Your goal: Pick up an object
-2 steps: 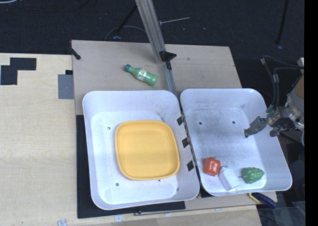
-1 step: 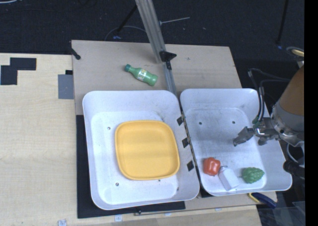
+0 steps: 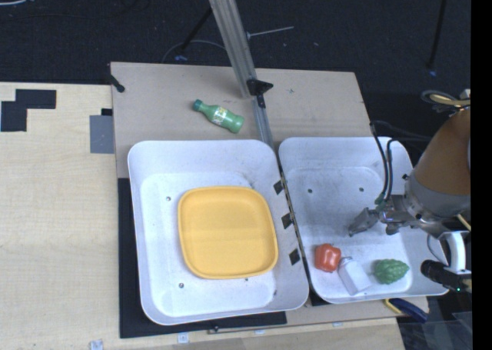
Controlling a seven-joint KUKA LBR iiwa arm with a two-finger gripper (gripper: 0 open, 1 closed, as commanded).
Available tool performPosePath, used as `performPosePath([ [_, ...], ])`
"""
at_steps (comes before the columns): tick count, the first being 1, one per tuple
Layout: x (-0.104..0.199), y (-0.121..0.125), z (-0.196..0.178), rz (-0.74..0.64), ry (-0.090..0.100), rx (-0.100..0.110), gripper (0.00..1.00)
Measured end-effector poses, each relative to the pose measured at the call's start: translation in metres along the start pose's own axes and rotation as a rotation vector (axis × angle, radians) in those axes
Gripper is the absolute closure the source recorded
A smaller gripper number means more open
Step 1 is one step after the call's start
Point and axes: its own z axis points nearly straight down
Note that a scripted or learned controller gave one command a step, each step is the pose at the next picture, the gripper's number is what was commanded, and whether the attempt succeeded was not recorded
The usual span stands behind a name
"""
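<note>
In the right bin a red pepper-like object lies near the front left corner. A small white block sits just to its right, and a green leafy object lies further right along the front wall. My gripper hangs low over the bin's middle, pointing left, with its dark fingers spread and nothing between them. It is above and to the right of the red object, apart from it. The grey arm with its orange band comes in from the right.
The left bin holds a yellow square plate. A green bottle lies on the bench behind the left bin. A slanted metal post rises behind the gap between the bins.
</note>
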Motion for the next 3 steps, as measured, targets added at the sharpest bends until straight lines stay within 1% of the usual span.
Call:
performPosePath([
  [1,-0.002,0.000,-0.012,0.003,-0.001,-0.004,1.00],
  [2,-0.003,-0.003,-0.074,0.002,-0.003,-0.009,1.00],
  [3,-0.005,-0.001,-0.116,0.002,-0.002,-0.007,1.00],
])
